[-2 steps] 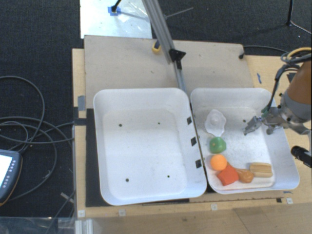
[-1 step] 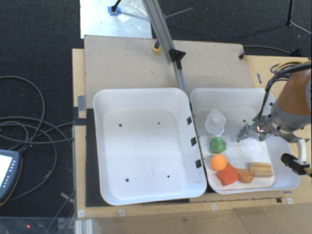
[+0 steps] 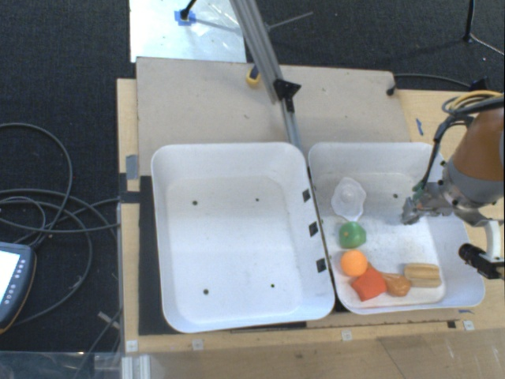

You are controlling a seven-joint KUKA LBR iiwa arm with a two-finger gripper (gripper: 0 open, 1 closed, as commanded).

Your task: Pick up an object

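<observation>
1. The grey arm with the orange band reaches in from the right; its two-finger gripper hangs low over the right shallow white plastic bin, near that bin's right wall, abt mid-depth.
2. Fingers: too small and dark to read – can't tell how far apart they are, and nothing shows between them.
3. Candidates all lie in the right bin, to the view's left and nearer side of the fingers:
   - clear, crinkly plastic cup, closest to level with the fingers, toward the divider
   - small green rounded fruit, smooth, just below the cup
   - orange ball-like fruit, glossy, just below the green one
   - red blocky wedge, touching the orange fruit's lower right
   - brownish lumpy piece, beside the wedge – prob. toy food
   - tan bread-like roll, long axis running left-right, nearest thing below the fingers
4. Judgement: the roll is the shortest reach – a grip across its short width, i.e. jaws closing along the view's depth, looks right.
5. The left white bin sits alongside on the beige worktop.
</observation>
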